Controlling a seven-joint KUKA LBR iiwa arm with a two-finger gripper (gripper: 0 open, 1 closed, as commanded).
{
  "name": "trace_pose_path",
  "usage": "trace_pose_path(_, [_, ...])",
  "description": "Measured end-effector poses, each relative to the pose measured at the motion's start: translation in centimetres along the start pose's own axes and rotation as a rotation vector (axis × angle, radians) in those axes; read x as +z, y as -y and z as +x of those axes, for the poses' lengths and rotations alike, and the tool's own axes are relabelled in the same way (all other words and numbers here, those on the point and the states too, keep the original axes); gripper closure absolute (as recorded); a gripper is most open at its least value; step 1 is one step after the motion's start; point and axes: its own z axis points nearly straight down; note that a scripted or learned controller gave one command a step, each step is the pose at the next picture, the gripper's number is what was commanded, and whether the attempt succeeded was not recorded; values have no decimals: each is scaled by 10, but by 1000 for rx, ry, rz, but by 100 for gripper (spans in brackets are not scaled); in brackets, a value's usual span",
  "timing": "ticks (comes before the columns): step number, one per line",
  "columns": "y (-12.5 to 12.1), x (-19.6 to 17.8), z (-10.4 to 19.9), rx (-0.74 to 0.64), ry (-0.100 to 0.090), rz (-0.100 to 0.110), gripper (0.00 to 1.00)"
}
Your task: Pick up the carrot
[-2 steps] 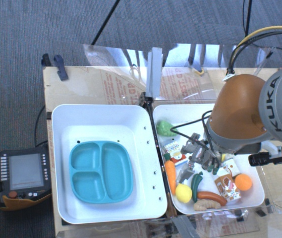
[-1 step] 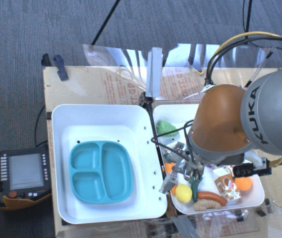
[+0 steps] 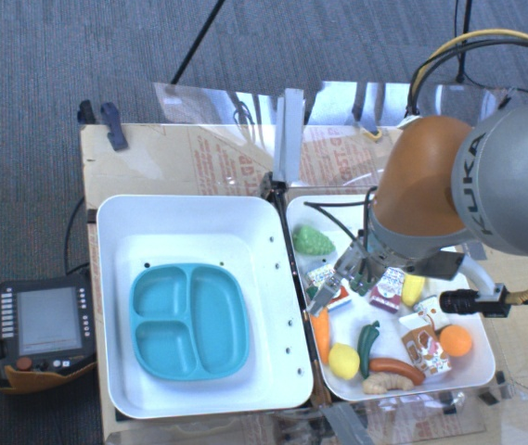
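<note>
Along the near-left wall of the right-hand shallow white plastic bin [image 3: 482, 371] lies the tapered orange carrot [image 3: 321, 334], smooth, slim, lengthwise beside the wall. My two-finger metal gripper [image 3: 327, 293] hangs just above its far end; whether my jaws are wide or narrow I cannot tell. I should straddle its middle, clear of the round yellow lemon [image 3: 343, 361].

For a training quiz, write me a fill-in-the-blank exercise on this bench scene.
1. The blue divided plate lies in the ____ bin.
2. The carrot lies by the right bin's ____ wall.
3. The gripper hovers just above the ____.
4. Right of the carrot lies a yellow ____.

Missing words: left; left; carrot; lemon
</note>
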Motion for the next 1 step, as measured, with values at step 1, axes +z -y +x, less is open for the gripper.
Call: trace_pose_path(1, [22,0,59,50,-3,1,0])
